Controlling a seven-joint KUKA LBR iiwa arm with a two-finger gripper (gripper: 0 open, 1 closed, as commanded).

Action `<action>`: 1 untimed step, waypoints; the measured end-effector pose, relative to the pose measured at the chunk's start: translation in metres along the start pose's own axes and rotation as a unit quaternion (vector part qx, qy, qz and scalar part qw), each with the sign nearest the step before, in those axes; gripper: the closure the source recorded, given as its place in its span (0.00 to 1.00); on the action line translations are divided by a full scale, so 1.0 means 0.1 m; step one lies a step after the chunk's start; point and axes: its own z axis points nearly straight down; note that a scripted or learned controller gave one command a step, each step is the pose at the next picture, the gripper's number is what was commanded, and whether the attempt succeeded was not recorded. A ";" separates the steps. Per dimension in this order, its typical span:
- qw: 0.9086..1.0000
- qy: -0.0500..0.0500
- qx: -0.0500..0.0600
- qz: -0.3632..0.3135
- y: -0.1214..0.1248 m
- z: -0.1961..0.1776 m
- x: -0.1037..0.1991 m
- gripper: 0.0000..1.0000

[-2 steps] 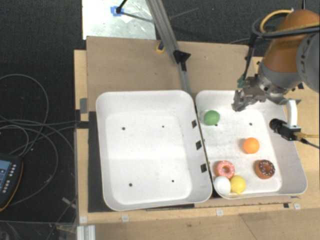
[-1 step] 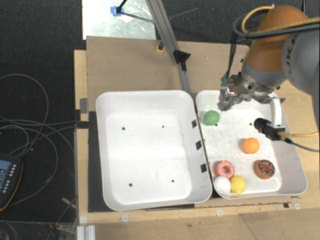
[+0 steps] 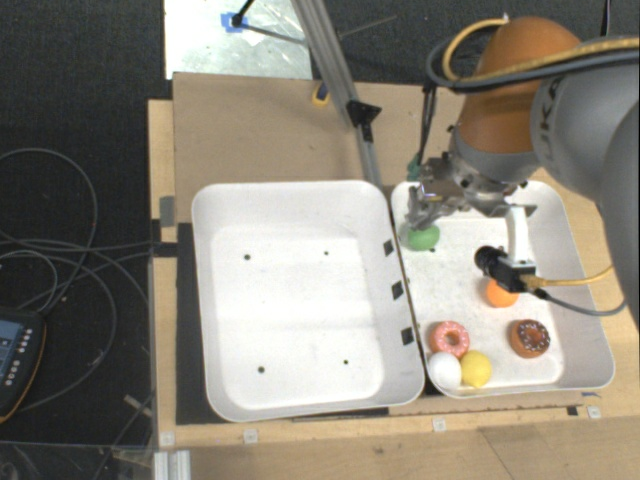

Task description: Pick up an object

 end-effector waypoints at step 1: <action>1.000 0.000 0.000 0.000 -0.03 0.11 0.56 1.00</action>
